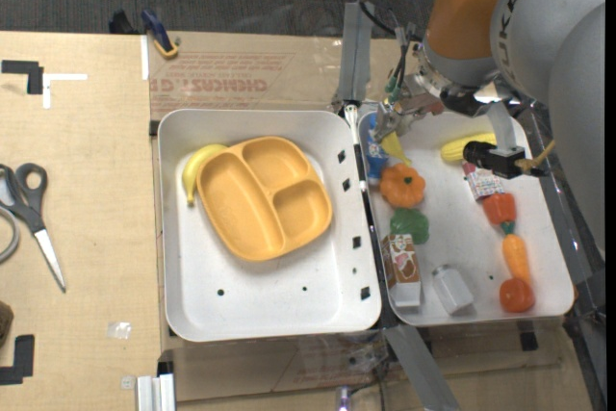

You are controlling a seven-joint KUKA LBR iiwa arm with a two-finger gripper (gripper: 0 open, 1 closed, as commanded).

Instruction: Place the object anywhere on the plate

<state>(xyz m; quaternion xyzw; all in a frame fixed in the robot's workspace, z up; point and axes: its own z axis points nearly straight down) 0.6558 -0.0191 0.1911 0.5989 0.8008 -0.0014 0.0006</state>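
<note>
The end effector (393, 118) hangs over the upper left corner of the right bin (551, 207), beside the wall shared with the left bin (252, 318). Whether anything sits in its grip cannot be told from this slant, nor how wide it stands. Just below it lie a small yellow and blue item (385, 145) and an orange pumpkin (403, 187), the pumpkin close under the tool but apart from it. A green toy (410, 226), a small carton (402, 269) and a grey block (451, 289) follow down the bin. A yellow corn piece (454, 149), a carrot (516, 254) and a red tomato (516, 295) lie to the right. The yellow divided plate (262, 197) rests in the left bin, a banana (197, 167) touching its upper left rim
</note>
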